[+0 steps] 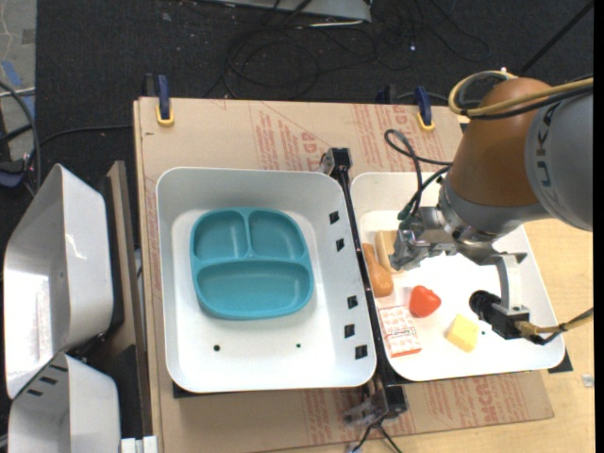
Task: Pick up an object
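Observation:
My gripper (408, 250) hangs low over the left part of the right bin (538, 281), just right of an orange hot dog (379, 269) that lies along the bin's left wall. A red pepper-like piece (425, 301) sits just below the gripper, apart from it. A yellow block (461, 332) rests further toward the front right. A white packet with red print (401, 330) lies flat at the bin's front left corner. Nothing shows as held.
The left bin (179, 281) holds a teal divided plate (251, 261). The grey arm with its orange band (500, 149) covers the right bin's back half. White containers (52, 272) stand off the bench at the left.

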Action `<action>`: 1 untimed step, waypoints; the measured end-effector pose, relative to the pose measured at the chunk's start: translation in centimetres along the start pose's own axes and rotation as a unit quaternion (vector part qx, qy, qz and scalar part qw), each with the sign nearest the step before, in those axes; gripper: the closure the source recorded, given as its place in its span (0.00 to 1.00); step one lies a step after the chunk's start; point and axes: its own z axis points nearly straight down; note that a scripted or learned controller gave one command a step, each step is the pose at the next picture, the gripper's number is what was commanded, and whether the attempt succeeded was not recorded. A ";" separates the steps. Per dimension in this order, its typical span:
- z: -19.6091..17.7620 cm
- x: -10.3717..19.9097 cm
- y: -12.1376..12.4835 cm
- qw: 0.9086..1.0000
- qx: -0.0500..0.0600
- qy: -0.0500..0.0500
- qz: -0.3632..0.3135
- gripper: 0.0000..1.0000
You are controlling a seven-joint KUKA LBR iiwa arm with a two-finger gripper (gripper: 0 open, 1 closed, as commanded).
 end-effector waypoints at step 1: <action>-1.2 5.0 0.1 1.000 -0.001 0.000 0.000 1.00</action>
